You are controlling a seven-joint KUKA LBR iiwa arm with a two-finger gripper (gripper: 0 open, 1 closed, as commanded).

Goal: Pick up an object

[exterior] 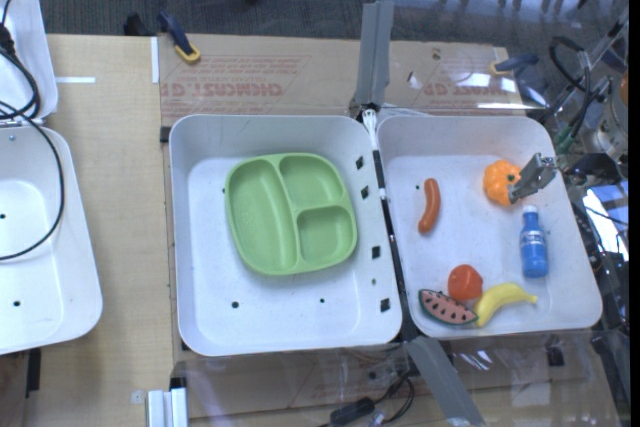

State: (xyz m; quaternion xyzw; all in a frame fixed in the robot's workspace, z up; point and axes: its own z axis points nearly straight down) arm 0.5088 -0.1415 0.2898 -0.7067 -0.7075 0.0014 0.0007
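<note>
The right bin (pixel 470 140) holds several toy foods. An orange fruit (pixel 497 183) lies near its right wall, and my gripper (pixel 526 179) reaches in low from the right, right up against that fruit's right side. Just below the gripper a blue bottle (pixel 533 243) lies on the bin floor. A red-brown sausage (pixel 429 206) sits to the left of the fruit. Along the front wall sit a red tomato (pixel 464 280), a yellow banana (pixel 506 299) and a watermelon slice (pixel 446 307), packed close together.
The left bin (pixel 200 255) holds a green divided plate (pixel 292 212). A ridge with black clips (pixel 375 205) separates the two bins. Cables and equipment (pixel 590 115) crowd the area beyond the right bin's right wall.
</note>
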